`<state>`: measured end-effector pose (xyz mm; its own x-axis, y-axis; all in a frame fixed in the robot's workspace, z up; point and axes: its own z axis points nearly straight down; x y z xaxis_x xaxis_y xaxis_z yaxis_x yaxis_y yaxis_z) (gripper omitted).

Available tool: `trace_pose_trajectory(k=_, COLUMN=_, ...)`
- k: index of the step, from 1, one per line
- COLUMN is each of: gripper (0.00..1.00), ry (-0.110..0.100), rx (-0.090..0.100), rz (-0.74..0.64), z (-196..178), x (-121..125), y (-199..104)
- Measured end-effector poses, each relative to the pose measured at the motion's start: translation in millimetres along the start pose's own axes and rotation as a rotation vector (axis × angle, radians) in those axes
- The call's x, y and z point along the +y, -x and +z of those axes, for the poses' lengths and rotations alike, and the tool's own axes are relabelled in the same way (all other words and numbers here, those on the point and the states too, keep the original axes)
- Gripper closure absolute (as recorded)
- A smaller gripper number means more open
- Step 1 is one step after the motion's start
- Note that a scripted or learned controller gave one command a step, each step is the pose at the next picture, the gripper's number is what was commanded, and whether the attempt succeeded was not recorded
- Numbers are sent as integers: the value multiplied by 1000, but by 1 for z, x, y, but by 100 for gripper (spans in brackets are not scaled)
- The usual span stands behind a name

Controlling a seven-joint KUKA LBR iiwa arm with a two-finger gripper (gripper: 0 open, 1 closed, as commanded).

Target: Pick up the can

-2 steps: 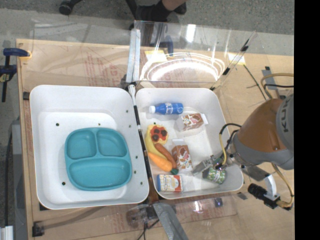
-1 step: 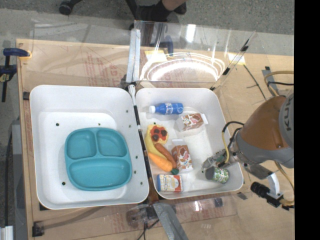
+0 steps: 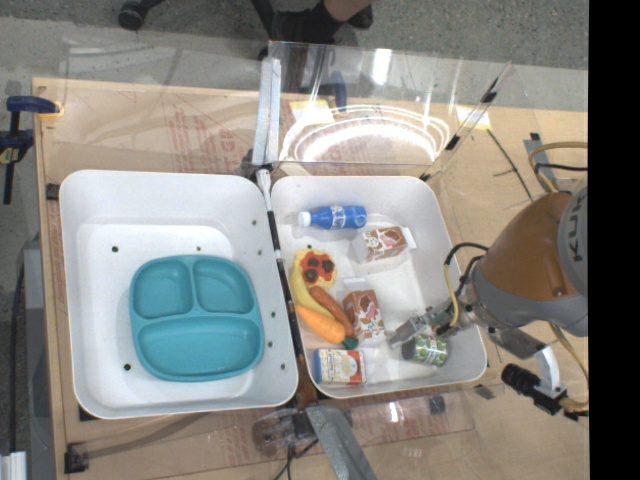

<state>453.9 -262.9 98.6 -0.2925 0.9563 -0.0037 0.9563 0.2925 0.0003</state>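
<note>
The can (image 3: 432, 350) is small, green and silver, and lies in the front right corner of the right bin (image 3: 440, 208). My gripper (image 3: 413, 329) is down in that bin, right at the can's upper left side and touching or nearly touching it. The grey arm with its orange band (image 3: 530, 258) comes in over the bin's right wall. From this angle I cannot make out whether the can sits inside the gripper or only beside it.
The right bin also holds a blue bottle (image 3: 335, 217), a snack packet (image 3: 385, 242), a banana (image 3: 305, 278), a carrot (image 3: 322, 323), a brown packet (image 3: 363, 314) and a small carton (image 3: 340, 366). A teal divided plate (image 3: 195, 318) lies in the left bin (image 3: 90, 208).
</note>
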Motion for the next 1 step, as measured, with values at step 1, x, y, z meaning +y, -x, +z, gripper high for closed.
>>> trace_pose_trajectory(k=1, gripper=100, ry=2, rx=-3, rz=-1, z=-11, x=0, y=2)
